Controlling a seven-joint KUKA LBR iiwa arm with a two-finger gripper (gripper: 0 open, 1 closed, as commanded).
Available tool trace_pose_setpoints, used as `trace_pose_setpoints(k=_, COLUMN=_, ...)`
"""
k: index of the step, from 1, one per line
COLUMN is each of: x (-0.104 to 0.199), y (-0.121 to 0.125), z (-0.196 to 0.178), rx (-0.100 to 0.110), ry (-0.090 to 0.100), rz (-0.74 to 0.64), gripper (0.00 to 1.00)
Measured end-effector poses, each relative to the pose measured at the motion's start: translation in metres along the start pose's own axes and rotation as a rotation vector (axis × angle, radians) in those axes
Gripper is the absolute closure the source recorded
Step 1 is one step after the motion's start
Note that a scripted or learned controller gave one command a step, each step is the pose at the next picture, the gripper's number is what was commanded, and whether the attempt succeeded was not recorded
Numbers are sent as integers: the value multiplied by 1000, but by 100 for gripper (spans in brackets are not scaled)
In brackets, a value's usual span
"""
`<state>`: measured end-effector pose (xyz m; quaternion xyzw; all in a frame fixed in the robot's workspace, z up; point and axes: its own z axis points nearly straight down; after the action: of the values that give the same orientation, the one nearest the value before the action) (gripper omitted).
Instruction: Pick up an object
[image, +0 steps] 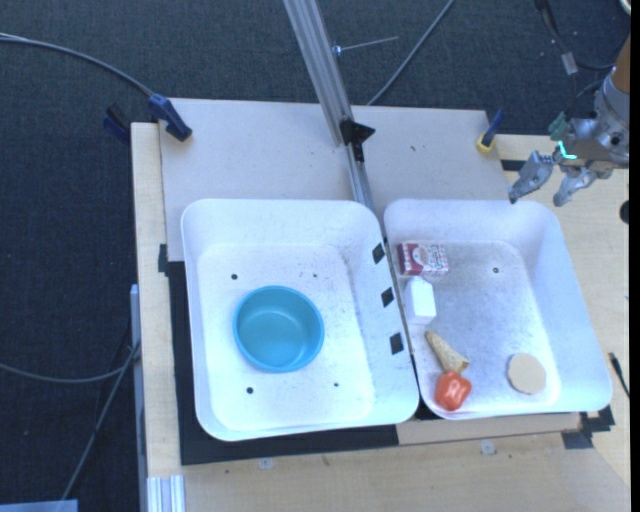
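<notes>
My gripper (547, 184) hangs open above the far right corner of the right bin (560, 262), with nothing between its fingers. In that bin lie a red and white carton (422, 260), a small white block (422, 299), a tan cone-shaped piece (446, 350), a red pepper (452, 390) and a round tan biscuit (526, 374). All of them lie well below and left of the gripper. A blue bowl (279, 328) sits in the left bin (215, 240).
A metal pole (322, 62) slants down from the top to the gap between the bins. Blue clamps (171, 115) and a yellow clamp (487, 138) grip the board's far edge. Cables run across the dark floor.
</notes>
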<state>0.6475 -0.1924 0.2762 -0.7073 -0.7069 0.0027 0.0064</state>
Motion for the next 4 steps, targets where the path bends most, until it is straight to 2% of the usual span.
trace_pose_setpoints(k=1, x=0, y=1, z=-4, rx=-7, ry=-1, rz=-1, gripper=0)
trace_pose_setpoints(k=4, x=-7, y=3, z=125, rx=1, ry=0, rz=0, gripper=0)
